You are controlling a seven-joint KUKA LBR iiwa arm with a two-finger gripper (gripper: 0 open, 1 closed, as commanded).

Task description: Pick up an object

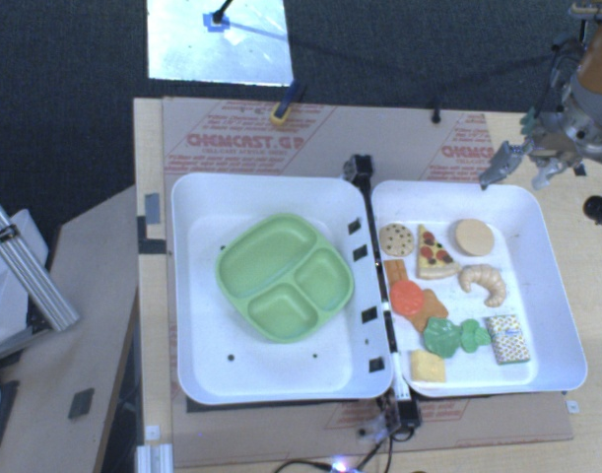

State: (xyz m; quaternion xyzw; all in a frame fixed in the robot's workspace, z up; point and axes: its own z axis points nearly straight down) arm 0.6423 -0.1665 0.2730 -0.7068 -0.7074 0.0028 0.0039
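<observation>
The right bin [552,264] holds several toy foods: a chocolate-chip cookie [396,239], a pizza slice [434,253], a round tan bun [473,236], a croissant [485,282], a red tomato slice [407,297], green broccoli [452,336], a yellow cheese wedge [428,367] and a patterned packet [507,339]. My gripper [525,163] hangs above the bin's far right corner, well clear of the food. Its two fingers are spread apart with nothing between them.
The left bin [197,363] carries a green divided plate [284,276]. A black divider with clips [371,264] runs between the bins. A metal sheet [220,28] lies beyond the bench, and a grey frame [25,264] stands at the left.
</observation>
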